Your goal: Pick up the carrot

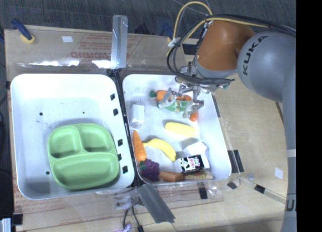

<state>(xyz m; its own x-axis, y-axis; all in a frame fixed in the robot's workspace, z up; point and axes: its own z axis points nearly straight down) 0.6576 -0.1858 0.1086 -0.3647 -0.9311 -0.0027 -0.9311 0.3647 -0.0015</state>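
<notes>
Nearest the camera, along the right shallow white plastic bin's [225, 145] front wall: a brown stick-shaped toy [172, 176], a dark purple grape bunch [149, 169], and a small black-and-white carton [193, 163] with a white block [196, 149] just behind it. Just beyond, lying along the bin's left wall – the long orange toy carrot [139, 147], untouched, with a curved yellow toy banana [162, 147] just beside it. Farther back, a pale yellow oblong piece [180, 129] and a small white cylinder [137, 114]. In the left white bin [20, 100], a green compartmented plastic tray [83, 154]. At the right bin's far end – the metal two-finger gripper [181, 100], well apart from the carrot, low over a cluster of small orange and green toys [173, 102]; cannot tell whether clenched or released. Above it, the grey arm with its orange wrist band [221, 45].
</notes>
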